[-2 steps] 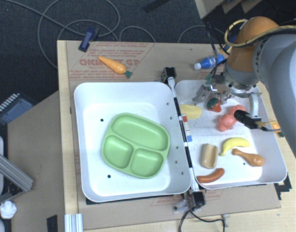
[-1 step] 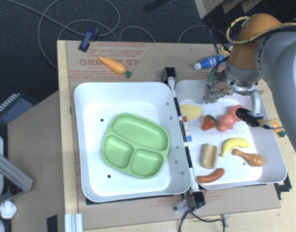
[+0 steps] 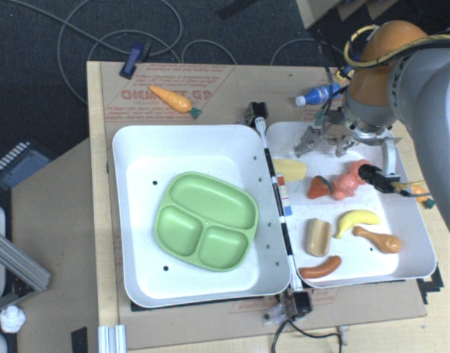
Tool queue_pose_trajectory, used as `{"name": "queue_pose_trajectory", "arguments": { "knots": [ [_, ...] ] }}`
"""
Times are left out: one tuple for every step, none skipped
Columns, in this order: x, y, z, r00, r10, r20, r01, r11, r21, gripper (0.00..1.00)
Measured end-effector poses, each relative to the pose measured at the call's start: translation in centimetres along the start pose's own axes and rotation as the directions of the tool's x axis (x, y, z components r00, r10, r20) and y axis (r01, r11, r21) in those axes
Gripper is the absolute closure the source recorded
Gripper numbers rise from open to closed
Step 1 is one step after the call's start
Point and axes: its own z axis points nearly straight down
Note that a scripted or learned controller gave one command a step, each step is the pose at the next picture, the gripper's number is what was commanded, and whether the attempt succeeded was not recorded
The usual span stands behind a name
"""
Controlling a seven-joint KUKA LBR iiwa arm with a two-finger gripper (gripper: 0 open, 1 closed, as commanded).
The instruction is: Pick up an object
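My gripper (image 3: 324,145) hangs over the far end of the right bin (image 3: 412,230), its fingers spread apart with nothing between them. Just below it in the bin lie a pale yellow wedge (image 3: 290,170), a red strawberry-like toy (image 3: 320,187) and a pink toy (image 3: 348,182). Nearer the front are a banana (image 3: 356,221), a brown drumstick (image 3: 379,240), a tan bread piece (image 3: 318,237) and a red-brown sausage (image 3: 320,268). The grey arm with its orange band (image 3: 379,57) comes in from the upper right.
The left bin (image 3: 137,160) holds a green divided plate (image 3: 205,220). On the bench behind the bins lie a toy carrot (image 3: 173,99), a blue bottle (image 3: 318,95) and a blue clip (image 3: 133,59). A black hinge strip (image 3: 276,197) runs between the bins.
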Motion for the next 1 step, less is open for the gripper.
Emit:
{"name": "queue_pose_trajectory", "arguments": {
  "knots": [
    [0.87, -6.25, 1.12, 1.0, 0.003, -0.001, -0.003, 1.0, 0.002, 0.0]
  ]
}}
